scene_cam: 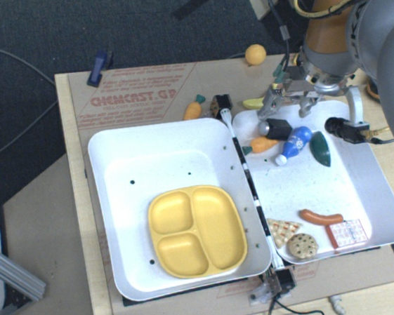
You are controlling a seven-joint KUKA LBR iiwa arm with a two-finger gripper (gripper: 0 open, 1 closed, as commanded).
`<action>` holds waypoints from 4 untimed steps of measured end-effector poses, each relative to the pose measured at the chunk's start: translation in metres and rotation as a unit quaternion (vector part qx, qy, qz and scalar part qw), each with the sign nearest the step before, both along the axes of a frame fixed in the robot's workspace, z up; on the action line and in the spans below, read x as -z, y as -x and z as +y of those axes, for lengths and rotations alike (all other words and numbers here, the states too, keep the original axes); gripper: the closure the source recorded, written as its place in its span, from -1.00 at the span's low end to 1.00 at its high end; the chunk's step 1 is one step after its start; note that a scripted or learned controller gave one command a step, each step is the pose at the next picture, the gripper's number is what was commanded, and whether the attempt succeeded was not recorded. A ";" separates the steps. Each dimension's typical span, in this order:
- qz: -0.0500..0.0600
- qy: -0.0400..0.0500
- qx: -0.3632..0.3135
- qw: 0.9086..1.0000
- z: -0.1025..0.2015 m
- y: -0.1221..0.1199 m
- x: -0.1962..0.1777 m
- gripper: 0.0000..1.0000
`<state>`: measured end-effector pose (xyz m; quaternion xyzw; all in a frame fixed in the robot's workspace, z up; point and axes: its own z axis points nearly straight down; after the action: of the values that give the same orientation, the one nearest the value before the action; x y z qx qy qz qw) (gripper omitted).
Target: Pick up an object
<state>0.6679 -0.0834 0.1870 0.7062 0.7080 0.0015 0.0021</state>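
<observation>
While the arm (350,16) hangs over the right bin (370,190), I see the gripper (291,101) spread wide, probably empty, just above the blue bottle (293,143); nothing lifted, the grasp remains.

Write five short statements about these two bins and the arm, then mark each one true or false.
1. The yellow divided plate lies in the left bin. True.
2. The sausage lies in the left bin. False: it lies in the right bin.
3. The blue bottle sits beside the green leaf. True.
4. The orange ball rests inside a bin. False: it sits outside, beyond them.
5. The gripper hangs over the plate. False: over the right bin's far end.
</observation>
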 end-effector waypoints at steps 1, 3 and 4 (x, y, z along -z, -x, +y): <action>-0.001 0.001 0.002 1.000 -0.090 0.024 0.083 -1.00; 0.021 0.001 0.002 1.000 -0.072 0.010 0.097 1.00; 0.003 0.000 0.001 1.000 -0.030 0.021 0.102 1.00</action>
<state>0.6469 -0.1136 0.0854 0.7067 0.7075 -0.0004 -0.0004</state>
